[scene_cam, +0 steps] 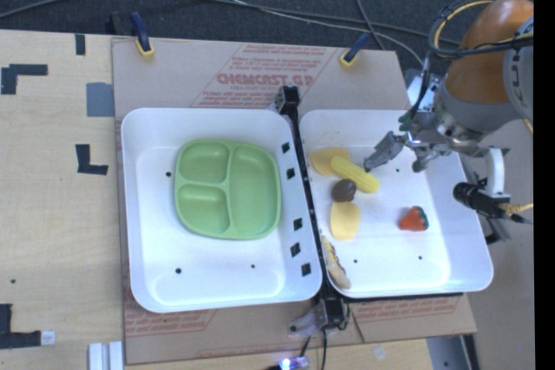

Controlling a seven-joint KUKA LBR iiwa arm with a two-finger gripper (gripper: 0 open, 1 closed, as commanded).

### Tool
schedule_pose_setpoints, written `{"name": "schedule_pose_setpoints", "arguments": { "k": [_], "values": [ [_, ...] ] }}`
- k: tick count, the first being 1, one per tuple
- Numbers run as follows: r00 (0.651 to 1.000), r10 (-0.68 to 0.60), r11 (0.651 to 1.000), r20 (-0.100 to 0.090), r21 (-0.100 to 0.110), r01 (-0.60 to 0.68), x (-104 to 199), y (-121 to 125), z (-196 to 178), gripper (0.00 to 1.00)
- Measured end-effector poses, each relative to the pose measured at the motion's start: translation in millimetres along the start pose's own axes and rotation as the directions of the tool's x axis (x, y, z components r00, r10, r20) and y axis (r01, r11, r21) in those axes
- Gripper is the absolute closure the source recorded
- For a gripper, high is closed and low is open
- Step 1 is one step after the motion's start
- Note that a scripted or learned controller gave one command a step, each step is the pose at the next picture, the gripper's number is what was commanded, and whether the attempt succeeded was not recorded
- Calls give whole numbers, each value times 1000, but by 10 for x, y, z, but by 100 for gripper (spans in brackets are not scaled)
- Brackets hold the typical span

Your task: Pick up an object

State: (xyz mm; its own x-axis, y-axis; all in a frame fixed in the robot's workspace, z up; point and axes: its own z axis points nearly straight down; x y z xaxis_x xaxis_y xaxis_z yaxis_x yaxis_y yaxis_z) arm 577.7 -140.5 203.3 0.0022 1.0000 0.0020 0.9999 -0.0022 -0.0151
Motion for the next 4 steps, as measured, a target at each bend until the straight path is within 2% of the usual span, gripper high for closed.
{"name": "schedule_pose_setpoints", "arguments": {
  "k": [1, 3, 4],
  "values": [
    [1000, -4, 1000, 2, -13, 4, 4, 29, -78, 0],
    [1000, -3, 1000, 1, -9, 3, -12, -110, 985, 0],
    [1000, -3, 1000, 4, -15, 3, -9, -102, 1188, 0]
  ]
}}
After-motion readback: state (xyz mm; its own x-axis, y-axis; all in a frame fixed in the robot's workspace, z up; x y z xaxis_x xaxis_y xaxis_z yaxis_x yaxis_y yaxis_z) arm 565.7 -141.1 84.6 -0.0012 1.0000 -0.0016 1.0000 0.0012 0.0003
